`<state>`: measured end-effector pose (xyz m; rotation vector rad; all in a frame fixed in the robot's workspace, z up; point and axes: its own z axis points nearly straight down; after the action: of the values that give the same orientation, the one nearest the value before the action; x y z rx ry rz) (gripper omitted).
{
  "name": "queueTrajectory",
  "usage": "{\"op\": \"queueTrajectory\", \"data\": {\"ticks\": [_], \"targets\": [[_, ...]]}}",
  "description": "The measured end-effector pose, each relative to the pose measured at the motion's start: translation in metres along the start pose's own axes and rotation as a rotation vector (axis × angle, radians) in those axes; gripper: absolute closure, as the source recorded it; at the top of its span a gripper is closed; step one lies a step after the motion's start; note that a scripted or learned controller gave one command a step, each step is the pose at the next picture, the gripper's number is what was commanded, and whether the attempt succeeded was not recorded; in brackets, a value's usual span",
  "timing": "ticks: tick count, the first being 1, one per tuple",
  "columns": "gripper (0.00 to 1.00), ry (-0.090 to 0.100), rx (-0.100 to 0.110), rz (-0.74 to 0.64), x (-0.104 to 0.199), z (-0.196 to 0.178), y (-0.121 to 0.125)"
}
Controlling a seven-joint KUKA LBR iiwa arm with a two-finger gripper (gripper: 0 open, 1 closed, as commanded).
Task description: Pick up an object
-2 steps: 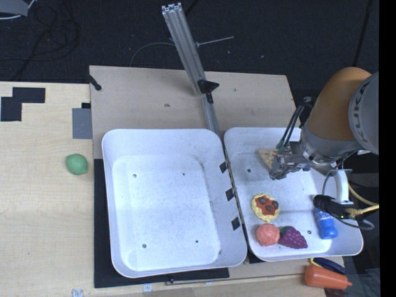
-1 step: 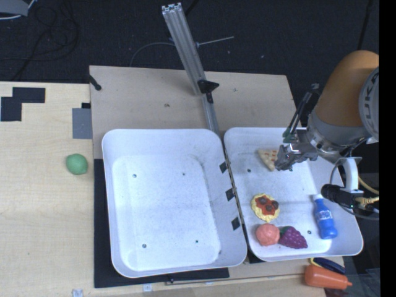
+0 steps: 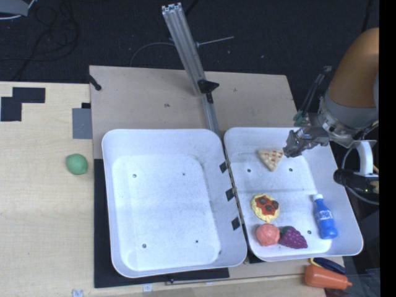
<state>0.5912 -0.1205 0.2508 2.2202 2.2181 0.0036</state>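
In the right bin lie a triangular waffle-like wedge, a round yellow tart with red topping, a pink-red ball, a bunch of purple grapes and a small blue bottle. My gripper hangs over the upper part of that bin, just right of the wedge, reaching in from the right. The dark fingertips blur together against the bin.
The left bin sits beside the right one, with black clips along the shared edge. A green ball rests on the bench at left. A metal rail slants behind the bins. An orange object lies below the right bin.
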Motion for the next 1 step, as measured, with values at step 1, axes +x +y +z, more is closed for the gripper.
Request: {"op": "queueTrajectory", "data": {"ticks": [1], "targets": [[1.0, 0.002, 0.005, -0.004, 0.052, 0.0134, 0.0144]]}}
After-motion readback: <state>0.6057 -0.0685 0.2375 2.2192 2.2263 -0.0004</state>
